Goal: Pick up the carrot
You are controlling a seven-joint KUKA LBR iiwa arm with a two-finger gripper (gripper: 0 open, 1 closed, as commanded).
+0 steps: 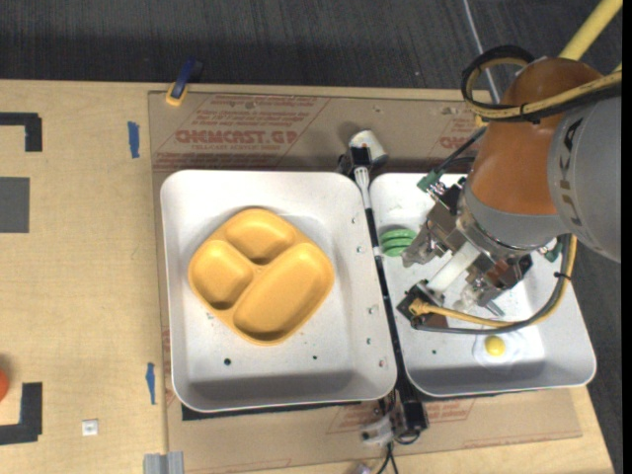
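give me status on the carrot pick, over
Gripper low in right bin, jaws' state unclear. No carrot identifiable. Green item and yellow item nearby; yellow tray in left bin.

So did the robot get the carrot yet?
Not that I can see. The arm has reached into the right bin, and the gripper hangs low over it. No carrot is visible in its grip or anywhere else; the bin shows a green thing and a small yellow thing. Finding and lifting the carrot is left.
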